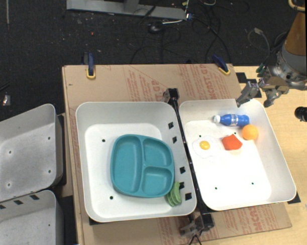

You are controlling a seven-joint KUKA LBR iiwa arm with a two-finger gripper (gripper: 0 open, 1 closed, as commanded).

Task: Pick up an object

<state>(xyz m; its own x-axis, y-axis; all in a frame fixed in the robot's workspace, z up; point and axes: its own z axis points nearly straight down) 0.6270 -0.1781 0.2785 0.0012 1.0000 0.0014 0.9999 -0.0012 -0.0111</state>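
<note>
Bottle [232,120] w/ orange ball [250,132] adjacent

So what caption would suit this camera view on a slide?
Gripper open above the right bin's far corner, near bottle.

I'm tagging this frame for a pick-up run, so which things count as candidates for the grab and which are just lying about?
For the job:
gripper, above the right bin's far edge
blue bottle
orange ball
red block
toy fried egg
teal divided plate
green item by the plate

Just lying about:
right bin
left bin
cardboard sheet
blue clamps
</note>
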